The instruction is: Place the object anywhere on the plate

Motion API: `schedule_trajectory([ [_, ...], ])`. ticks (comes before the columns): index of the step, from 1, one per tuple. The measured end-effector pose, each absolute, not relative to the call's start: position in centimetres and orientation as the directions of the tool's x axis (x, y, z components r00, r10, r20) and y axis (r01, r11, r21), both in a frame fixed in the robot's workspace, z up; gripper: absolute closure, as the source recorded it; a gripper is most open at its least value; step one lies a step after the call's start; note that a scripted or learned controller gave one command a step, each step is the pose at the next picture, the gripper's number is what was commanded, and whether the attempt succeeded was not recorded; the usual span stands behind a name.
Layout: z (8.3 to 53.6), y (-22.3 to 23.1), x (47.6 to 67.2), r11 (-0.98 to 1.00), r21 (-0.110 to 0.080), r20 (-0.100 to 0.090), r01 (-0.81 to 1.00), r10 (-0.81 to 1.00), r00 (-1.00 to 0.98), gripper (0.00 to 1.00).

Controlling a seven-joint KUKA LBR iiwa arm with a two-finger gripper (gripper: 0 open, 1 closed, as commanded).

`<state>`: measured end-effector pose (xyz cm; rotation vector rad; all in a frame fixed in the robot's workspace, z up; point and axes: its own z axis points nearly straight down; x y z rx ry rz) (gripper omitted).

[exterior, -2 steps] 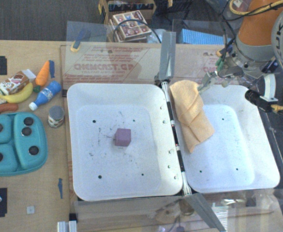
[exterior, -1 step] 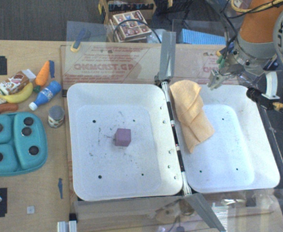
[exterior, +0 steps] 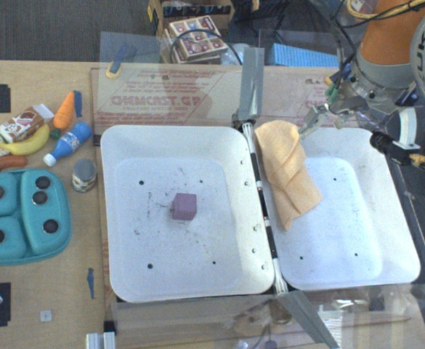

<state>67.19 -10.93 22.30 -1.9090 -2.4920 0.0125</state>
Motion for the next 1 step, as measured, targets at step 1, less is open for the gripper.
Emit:
schedule_trajectory([
  [1,23.08,-10.98,67.36,0.260,-0.008,-0.004,0.965,0.965,-0.260,1.00],
])
